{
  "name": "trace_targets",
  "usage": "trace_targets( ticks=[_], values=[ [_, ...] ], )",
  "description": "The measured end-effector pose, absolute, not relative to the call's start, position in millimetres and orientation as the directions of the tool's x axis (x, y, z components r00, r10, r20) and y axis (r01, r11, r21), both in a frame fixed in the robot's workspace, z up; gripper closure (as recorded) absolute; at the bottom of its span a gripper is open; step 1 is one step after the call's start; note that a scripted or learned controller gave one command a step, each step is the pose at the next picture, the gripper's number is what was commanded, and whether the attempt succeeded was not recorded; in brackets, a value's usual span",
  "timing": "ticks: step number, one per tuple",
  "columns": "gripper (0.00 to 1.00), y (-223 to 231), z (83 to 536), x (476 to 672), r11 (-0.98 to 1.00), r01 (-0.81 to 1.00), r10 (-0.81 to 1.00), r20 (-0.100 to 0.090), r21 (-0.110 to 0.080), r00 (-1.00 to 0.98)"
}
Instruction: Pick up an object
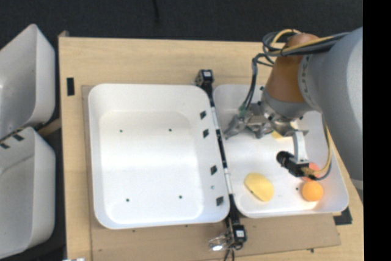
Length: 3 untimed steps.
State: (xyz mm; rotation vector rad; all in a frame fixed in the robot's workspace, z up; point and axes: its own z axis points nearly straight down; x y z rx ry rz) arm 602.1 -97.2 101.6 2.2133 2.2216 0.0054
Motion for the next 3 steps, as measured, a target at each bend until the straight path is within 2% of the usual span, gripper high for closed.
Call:
trace_targets(
  ticks=[1, 2, 3],
  values=[
    [0.0, -111.0, 99.6, 678.0, -0.007, 0.999, 1.0, 0.006, -0.052, 0.007],
    [0.0, -112.3, 124.9, 682.6, -0.004, 0.999, 1.0, 0.003, -0.032, 0.004],
    [0.0, -40.6, 207.3, 691.3, 0.008, 1.0, 1.0, 0.0, 0.009, -0.008]
  ],
)
